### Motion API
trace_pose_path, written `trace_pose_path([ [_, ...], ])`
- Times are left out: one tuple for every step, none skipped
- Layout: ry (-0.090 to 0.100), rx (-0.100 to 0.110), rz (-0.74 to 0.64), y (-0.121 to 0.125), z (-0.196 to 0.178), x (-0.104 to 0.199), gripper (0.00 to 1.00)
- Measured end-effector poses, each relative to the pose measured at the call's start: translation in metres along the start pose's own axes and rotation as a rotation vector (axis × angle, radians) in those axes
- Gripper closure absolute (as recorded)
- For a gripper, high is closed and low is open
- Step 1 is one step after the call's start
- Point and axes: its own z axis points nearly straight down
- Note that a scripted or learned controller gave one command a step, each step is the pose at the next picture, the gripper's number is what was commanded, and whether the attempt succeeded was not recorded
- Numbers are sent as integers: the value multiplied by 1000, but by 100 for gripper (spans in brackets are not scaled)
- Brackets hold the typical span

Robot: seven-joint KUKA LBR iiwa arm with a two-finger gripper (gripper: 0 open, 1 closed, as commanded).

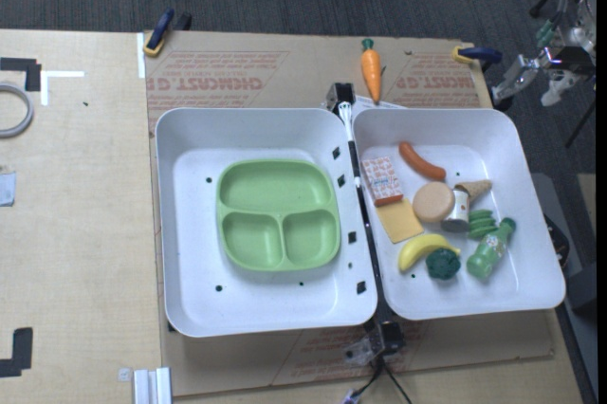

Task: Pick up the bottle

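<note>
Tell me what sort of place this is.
Probably a robotics lab bench set up for pick-and-place trials: two white bins clipped together on cardboard, toy food such as a banana and green bottle, a divided green tray, and dark carpet beyond.

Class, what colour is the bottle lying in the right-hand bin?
Green: the bottle has a green cap and body, seen in the camera view.

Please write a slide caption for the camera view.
Green bottle lies among toy foods in the right bin; green tray in left.
</note>
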Motion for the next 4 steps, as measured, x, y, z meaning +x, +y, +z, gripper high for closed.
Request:
trace_pose_path([
  [-2, -1, -3, 1, -10, 0, 100],
  [0, 0, 23, -42, 4, 63, 100],
  [-1, 0, 91, -100, -43, 11, 100],
  [0, 1, 58, -149, -15, 66, 100],
])
